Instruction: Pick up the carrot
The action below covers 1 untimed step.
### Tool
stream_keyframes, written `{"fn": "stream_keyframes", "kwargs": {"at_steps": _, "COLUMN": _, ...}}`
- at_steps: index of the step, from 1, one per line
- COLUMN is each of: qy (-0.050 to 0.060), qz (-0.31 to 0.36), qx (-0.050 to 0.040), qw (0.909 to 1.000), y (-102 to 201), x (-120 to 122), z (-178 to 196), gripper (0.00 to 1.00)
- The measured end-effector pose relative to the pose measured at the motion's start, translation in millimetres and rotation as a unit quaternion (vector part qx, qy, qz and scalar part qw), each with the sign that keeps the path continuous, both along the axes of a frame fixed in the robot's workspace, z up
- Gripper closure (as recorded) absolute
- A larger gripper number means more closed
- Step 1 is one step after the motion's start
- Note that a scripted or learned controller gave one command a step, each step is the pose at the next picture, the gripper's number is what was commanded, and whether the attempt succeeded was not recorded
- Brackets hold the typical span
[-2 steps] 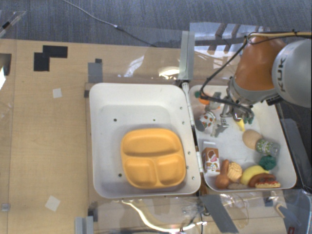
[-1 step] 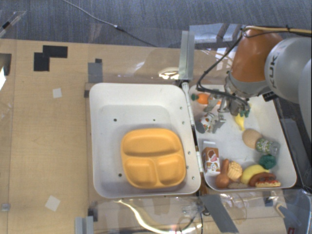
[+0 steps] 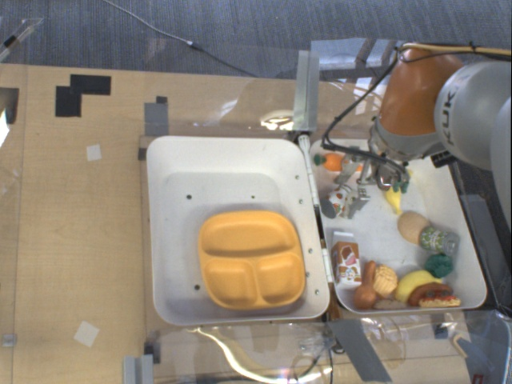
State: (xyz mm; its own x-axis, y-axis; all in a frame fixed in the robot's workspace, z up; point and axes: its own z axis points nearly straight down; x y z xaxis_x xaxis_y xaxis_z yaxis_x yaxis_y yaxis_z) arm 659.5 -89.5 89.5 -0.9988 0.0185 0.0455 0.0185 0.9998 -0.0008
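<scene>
Carrot not yet lifted: my hand (image 3: 353,196) is down in the right bin (image 3: 472,250), just near of the carrot (image 3: 330,162).

The carrot lies at the far left corner of that bin, against the wall, a small orange piece with a green top, and I see nothing of it between my fingers. I cannot tell how wide the hand is open, because the metal parts blur together, so I judge the grasp and lift are both left to do. Crowding the near end are a small carton (image 3: 346,262), a pastry (image 3: 383,279), a banana (image 3: 418,282), a hot dog (image 3: 438,298), a potato-like lump (image 3: 412,226) and a green can (image 3: 439,239). A yellow piece (image 3: 394,199) sits close to my wrist. The left bin (image 3: 172,238) holds an orange divided plate (image 3: 251,258). The bin wall beside the carrot may hamper the fingers.
</scene>
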Motion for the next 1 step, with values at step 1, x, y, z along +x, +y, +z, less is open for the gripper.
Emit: {"fn": "stream_keyframes", "kwargs": {"at_steps": 1, "qy": 0.002, "qz": -0.046, "qx": 0.0001, "qw": 0.9989, "y": 3.1, "x": -1.0, "z": -0.1, "gripper": 0.0}}
